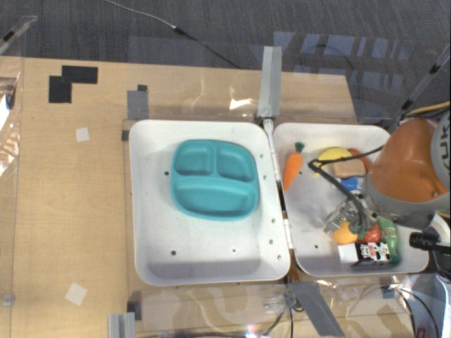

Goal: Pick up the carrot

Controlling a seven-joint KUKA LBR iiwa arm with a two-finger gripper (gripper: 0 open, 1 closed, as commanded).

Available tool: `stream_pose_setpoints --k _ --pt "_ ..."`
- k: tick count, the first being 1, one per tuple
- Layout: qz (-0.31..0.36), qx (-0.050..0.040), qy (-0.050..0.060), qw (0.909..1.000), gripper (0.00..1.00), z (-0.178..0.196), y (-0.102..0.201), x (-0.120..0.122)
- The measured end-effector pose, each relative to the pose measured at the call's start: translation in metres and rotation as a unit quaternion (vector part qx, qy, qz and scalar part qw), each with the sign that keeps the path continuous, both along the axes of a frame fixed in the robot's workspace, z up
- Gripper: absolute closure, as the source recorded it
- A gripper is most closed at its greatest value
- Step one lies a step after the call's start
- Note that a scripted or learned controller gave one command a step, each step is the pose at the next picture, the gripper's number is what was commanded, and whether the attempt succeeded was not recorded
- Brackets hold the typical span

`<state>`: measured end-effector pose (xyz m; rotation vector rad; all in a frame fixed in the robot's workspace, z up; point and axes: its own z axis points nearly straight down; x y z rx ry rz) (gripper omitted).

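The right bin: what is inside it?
The right bin holds a carrot by its left wall, a yellow fruit, a brown block and small toys under the gripper. The arm covers its right part.

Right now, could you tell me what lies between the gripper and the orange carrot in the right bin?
In the camera view, bare white bin floor separates the two-finger gripper from the orange carrot; a black cable crosses above that stretch.
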<state>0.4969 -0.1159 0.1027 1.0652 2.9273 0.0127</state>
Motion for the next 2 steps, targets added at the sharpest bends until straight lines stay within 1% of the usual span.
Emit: stream_pose_setpoints --k 1,2 --pt "-0.035 0.0027 0.007 0.9994 1.0 0.085 0.083 0.006" --pt "0.033 -0.0006 0.012 0.9994 1.0 0.023 0.014 -0.007"
